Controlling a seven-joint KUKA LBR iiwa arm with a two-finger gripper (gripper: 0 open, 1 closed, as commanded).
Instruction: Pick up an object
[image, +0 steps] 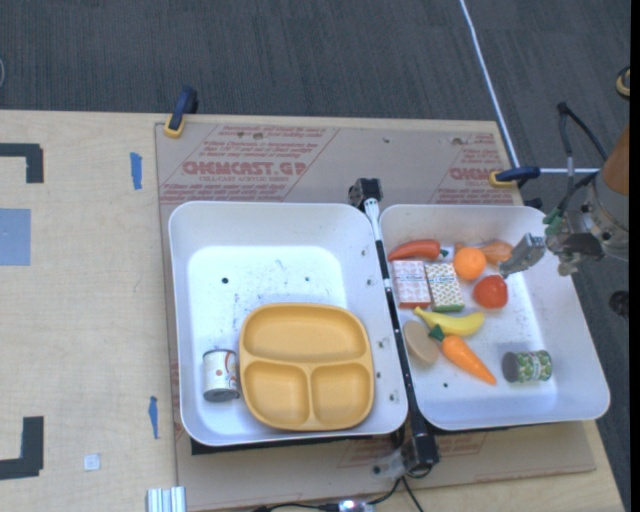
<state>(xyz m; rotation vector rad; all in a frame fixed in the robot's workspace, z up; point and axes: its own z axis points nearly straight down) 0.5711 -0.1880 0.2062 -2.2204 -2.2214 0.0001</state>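
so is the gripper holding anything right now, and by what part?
Nothing is held. The gripper hangs over the right bin, near the tomato and orange, with nothing between its fingers.

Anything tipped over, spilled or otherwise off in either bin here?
Two small things. The green jar in the right bin lies on its side. In the left bin, dark specks dot the floor above the yellow divided plate. Nothing looks spilled or broken.
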